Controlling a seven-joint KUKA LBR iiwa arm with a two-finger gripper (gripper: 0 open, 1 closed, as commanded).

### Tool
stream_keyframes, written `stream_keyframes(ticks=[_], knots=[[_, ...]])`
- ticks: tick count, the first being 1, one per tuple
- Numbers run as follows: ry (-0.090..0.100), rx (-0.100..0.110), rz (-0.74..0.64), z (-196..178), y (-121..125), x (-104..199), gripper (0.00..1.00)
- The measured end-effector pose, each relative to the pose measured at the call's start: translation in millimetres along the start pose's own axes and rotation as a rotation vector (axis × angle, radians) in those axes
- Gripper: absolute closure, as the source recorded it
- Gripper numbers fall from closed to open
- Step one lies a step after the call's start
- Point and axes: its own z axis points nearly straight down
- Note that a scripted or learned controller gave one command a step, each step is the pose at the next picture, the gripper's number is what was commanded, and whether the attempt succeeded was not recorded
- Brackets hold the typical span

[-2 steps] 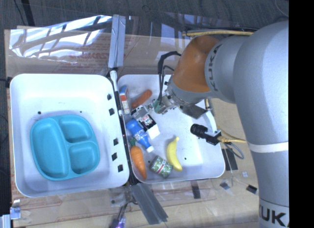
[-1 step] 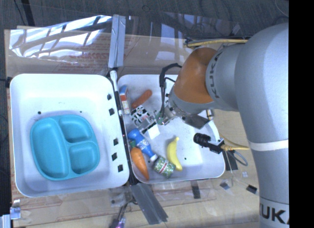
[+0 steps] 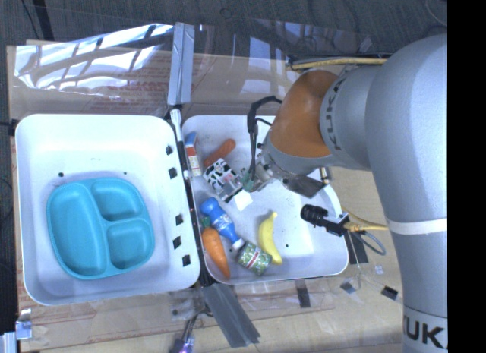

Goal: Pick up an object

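Gripper (image 3: 247, 183) lowered into right bin (image 3: 334, 264) beside black-and-white cow toy (image 3: 219, 176), apparently positioned for a grasp; finger state cannot be told.

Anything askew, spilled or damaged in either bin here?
Nothing stands out. The right bin holds a loose jumble: banana, carrot, blue bottle, all lying flat, none spilled over. The blue divided plate sits flat in the left bin.

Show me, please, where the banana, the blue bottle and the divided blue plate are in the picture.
banana (image 3: 268, 237): camera view, middle of its yellow curved body, right bin.
blue bottle (image 3: 221, 222): camera view, on its blue body, below the cap.
divided blue plate (image 3: 74, 231): camera view, floor of its long left compartment, left bin.
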Motion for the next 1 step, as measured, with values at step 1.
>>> stream_keyframes(ticks=[1], knots=[[0.008, 0.008, 0.095, -85.0, 98.1, -10.8, 1.00]])
